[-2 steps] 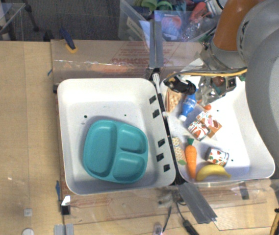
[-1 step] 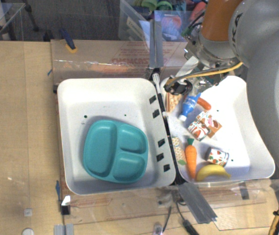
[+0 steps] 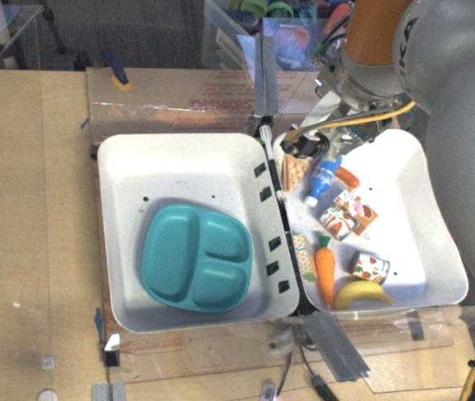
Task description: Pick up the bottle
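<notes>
A pale wooden bench (image 3: 28,224) fills the left and lower part of the camera view, its boards running in wide panels with faint seams. A clear plastic sheet (image 3: 179,98) lies taped across the bench's far side, catching a soft glare. A small blue clamp (image 3: 118,72) sits at the sheet's back left corner. Behind the bench, a translucent storage tub (image 3: 229,19) stands packed with mixed colourful items. The background at top left is dark and dim, with thin stand legs (image 3: 41,15) faintly visible. Light falls evenly from above, leaving only soft shadows.
</notes>
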Motion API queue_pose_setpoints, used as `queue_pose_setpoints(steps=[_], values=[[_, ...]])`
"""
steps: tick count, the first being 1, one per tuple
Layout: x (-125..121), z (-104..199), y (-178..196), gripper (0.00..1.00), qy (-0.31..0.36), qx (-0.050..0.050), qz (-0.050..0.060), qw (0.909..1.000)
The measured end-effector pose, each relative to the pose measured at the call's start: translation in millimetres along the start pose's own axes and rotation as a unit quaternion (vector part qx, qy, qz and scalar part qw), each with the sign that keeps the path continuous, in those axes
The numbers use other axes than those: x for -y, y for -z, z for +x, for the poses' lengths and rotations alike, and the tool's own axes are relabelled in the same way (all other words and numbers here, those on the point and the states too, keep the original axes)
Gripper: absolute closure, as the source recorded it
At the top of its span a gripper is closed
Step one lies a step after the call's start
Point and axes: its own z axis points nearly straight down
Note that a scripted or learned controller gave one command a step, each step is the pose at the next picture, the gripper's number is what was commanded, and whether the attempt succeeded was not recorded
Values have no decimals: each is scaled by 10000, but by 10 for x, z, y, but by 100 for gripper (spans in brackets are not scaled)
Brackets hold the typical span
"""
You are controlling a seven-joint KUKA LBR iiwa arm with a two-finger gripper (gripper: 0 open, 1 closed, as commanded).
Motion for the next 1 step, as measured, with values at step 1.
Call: queue_pose_setpoints(steps=[1], values=[[6,6,94,100,11,8,2,10000]])
